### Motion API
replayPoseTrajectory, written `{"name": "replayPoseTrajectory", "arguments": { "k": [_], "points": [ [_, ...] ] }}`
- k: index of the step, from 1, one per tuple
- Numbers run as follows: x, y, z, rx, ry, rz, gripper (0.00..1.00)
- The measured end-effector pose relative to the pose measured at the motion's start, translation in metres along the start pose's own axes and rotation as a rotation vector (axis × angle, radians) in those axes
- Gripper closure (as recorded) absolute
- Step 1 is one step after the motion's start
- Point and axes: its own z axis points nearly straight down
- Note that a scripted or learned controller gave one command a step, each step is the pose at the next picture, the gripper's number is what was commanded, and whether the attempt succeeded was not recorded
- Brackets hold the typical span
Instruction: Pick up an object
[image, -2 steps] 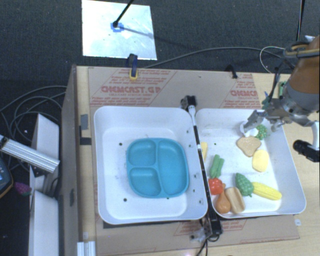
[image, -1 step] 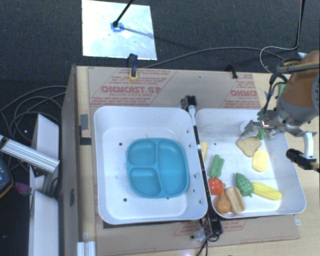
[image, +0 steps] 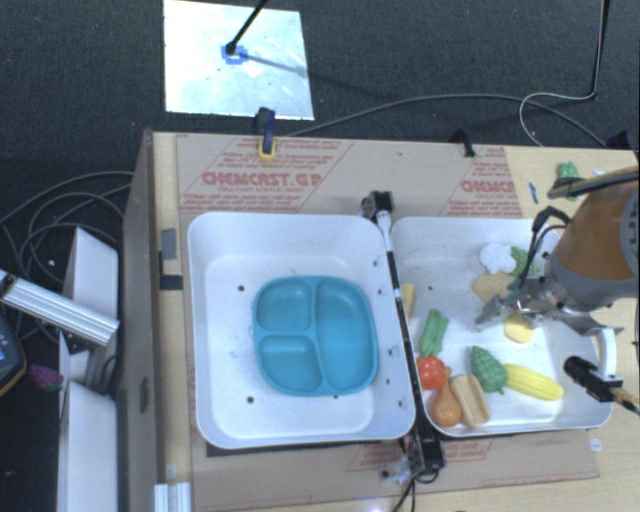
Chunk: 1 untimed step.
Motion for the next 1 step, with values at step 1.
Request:
{"name": "replayPoseTrajectory", "arguments": {
  "k": [1],
  "points": [
    [-0.0185,0.0633,-0.0004,-0.002,-0.001,-0.003,0.00]
  ]
}}
